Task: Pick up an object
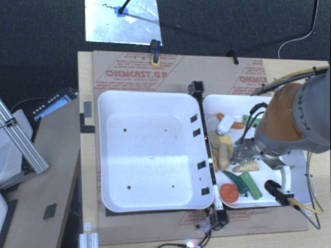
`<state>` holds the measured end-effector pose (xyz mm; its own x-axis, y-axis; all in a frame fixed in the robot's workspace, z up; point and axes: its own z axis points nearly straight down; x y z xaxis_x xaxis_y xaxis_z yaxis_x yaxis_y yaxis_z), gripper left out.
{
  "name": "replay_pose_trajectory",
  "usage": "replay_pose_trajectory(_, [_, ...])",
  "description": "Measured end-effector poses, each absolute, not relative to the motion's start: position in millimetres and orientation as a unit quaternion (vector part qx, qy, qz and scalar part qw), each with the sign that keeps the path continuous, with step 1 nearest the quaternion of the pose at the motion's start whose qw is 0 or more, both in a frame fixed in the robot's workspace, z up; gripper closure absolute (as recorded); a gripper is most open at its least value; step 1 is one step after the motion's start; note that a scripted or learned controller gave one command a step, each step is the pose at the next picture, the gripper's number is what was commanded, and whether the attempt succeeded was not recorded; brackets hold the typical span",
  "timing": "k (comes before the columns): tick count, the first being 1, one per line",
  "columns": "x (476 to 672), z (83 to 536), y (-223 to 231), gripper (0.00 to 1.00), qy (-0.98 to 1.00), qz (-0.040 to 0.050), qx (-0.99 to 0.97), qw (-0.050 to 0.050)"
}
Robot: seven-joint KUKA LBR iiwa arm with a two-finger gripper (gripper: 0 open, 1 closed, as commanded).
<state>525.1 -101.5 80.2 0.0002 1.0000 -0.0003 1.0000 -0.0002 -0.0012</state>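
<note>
A single fixed camera looks down on the bench from above at a slant, far enough back to take in both shallow white plastic bins: the left bin (150, 149) sits near the middle of the frame and the right bin (295, 161) runs toward the right edge. The brown printed cardboard sheet (170, 68) under the bins lies square to the view, with dark carpeted floor (41, 35) beyond it at the top. The grey arm with its orange band (289, 120) enters from the right, partly covering the right bin.

The arm (295, 120) hides much of the right bin (212, 105); its own bulk runs off the right edge.
</note>
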Motion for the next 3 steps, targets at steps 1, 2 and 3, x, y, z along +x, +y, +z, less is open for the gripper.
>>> replay_pose_trajectory(1, [574.0,263.9,-25.9,1.00,-0.712,-0.0081,-0.702,-0.007])
replay_pose_trajectory(2, [633.2,331.5,-29.1,1.00,-0.709,-0.0045,-0.705,-0.005])
replay_pose_trajectory(3, [670.7,360.4,-5.3,1.00,-0.710,-0.0030,-0.705,-0.003])
